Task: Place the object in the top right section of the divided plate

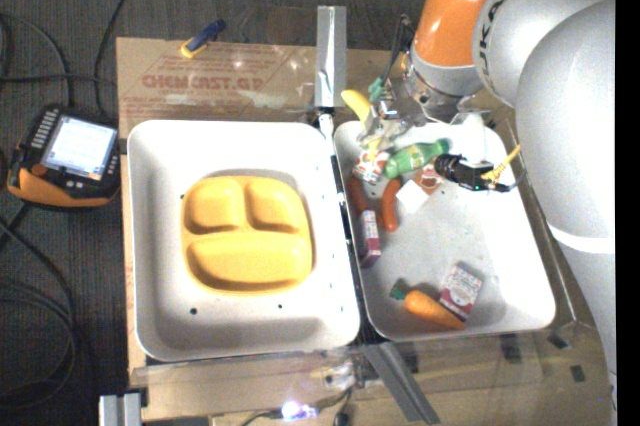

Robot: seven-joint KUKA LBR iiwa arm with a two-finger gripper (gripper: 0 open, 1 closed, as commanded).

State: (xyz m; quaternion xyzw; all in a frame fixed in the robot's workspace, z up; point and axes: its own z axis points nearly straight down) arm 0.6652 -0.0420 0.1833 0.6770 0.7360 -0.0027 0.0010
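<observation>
On the left, a white bin point(150, 214) bears the yellow divided plate point(248, 232), its top right section bare. Beside it, the right bin point(520, 304) holds a clutter: a carrot point(430, 307) and a small carton point(461, 284) near the front, a green bottle point(417, 157) and a banana point(356, 103) toward the back. Above that back clutter the gripper point(385, 119) reaches down, just beside the bottle; whether its fingers are spread or pinching anything cannot be told.
</observation>
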